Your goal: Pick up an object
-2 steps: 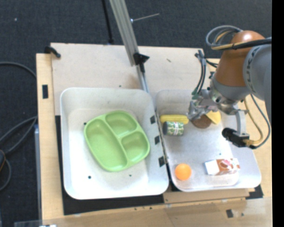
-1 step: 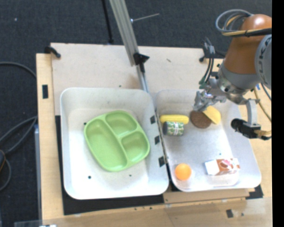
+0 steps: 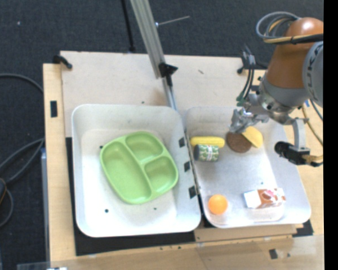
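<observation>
Your gripper (image 3: 240, 118) hangs over the far part of the right bin (image 3: 287, 198), and you cannot tell from this slanted view how it is set, since the wrist hardware crowds it. Take the brown round object (image 3: 238, 142) as your landmark: it lies just under and in front of the gripper, so close that you cannot tell whether the two touch. Touching that brown object on its right is a yellow wedge-shaped piece (image 3: 254, 136), partly tucked beneath the wrist. To the brown object's left, near but apart, you see a yellow corn cob (image 3: 207, 142) lying crosswise, with a small green-labelled can (image 3: 208, 153) pressed against its near side. Well in front of the brown object, toward the near rim, sits an orange ball (image 3: 217, 205), and to the right of that ball a small red-and-white carton (image 3: 264, 198) lies on its side. Well to the brown object's left, in the left bin (image 3: 90, 207), a green divided plate (image 3: 138, 166) with three compartments lies flat. A slanted metal post (image 3: 149, 30) rises behind the two bins, far beyond the brown object.
</observation>
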`<state>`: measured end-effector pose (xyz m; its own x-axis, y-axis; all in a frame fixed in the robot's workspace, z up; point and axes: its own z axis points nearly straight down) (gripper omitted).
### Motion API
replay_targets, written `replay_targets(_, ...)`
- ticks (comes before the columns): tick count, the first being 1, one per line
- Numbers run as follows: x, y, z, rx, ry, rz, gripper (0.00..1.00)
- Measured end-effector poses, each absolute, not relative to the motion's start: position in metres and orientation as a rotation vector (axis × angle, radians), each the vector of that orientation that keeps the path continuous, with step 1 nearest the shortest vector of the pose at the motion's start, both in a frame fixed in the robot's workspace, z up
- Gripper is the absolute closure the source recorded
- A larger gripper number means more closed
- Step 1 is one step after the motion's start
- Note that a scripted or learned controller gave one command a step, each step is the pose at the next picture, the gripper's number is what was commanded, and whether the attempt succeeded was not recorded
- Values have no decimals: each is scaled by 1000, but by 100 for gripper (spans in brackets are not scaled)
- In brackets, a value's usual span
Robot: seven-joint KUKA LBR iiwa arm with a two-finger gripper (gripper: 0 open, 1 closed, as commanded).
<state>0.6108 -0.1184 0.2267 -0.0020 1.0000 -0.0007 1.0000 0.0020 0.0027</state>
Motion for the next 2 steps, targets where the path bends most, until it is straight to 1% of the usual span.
replay_targets(1, 616, -72, 225, 2215, 2229, 2, 100)
replay_targets(2, 627, -28, 223, 2213, 2228, 3, 100)
